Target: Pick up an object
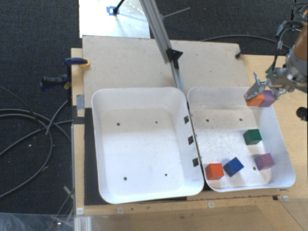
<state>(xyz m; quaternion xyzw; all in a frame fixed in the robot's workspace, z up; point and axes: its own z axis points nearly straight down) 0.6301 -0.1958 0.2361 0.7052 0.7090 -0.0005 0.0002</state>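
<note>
Right bin [284, 143], near its front wall: we log four small matte blocks, an orange cube [214, 171], blue cube [233, 166], green cube [252, 136] and purple cube [263, 161], all apart. Over the far right corner the gripper [260, 96] hangs, fingers closed on an orange-and-purple block [261, 100]. Left bin [103, 129]: smooth white plastic.
</note>
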